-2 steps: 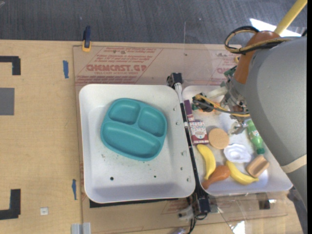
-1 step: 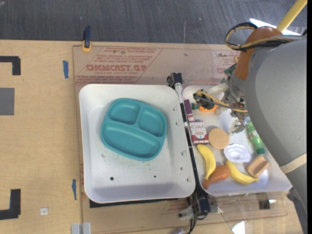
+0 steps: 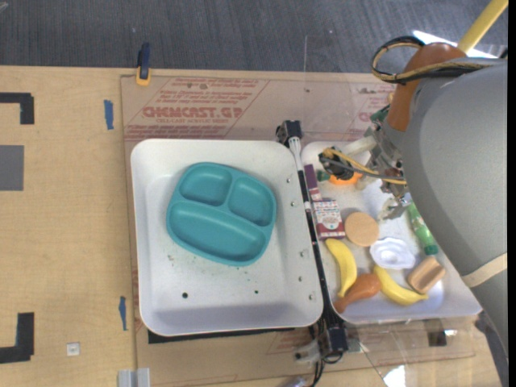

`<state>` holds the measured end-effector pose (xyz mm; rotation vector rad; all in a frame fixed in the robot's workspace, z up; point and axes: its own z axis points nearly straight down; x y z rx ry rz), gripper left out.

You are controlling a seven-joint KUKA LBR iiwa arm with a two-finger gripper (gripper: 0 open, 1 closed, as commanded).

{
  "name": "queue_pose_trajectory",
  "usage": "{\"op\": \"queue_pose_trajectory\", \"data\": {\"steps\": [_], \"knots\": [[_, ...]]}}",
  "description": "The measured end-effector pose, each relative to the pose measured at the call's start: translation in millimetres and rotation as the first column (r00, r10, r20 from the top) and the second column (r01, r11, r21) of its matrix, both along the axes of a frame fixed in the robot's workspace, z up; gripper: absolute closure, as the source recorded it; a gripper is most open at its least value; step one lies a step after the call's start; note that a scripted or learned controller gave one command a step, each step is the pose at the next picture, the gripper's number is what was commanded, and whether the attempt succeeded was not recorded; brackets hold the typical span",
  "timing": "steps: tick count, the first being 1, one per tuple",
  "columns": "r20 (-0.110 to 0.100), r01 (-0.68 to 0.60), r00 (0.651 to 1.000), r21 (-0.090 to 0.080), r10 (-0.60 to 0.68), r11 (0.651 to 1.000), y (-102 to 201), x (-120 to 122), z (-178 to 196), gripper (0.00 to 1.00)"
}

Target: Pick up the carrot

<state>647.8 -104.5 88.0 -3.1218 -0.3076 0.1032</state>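
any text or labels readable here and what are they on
"CHEMCAST" with trailing letters that look like "GP": large red print on the brown masking paper of the sheet under the bins; the reading is uncertain.
Smaller red lines above and below it: too blurred to read.
Red print at the sheet's right end: too blurred to read.
Small red and white packet in the right bin: printing is there, too small to read.

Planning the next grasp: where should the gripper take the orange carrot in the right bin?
Grip the orange carrot across its thicker middle, coming from above with fingers either side. It lies flat and slanted between two yellow bananas, so the narrow lower-left tip offers less hold.
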Motion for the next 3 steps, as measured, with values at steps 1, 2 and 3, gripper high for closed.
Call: {"op": "queue_pose_trajectory", "data": {"steps": [1,2,3], "knots": [[0.023,0.007,1.0,0.0,-0.007,1.0,0.3,-6.2,-0.6,0.0],[0.011,0.0,1.0,-0.002,0.0,1.0,0.2,-2.4,-0.1,0.0],[0.013,-0.005,1.0,-0.002,0.005,1.0,0.2,-2.9,0.0,0.0]]}}
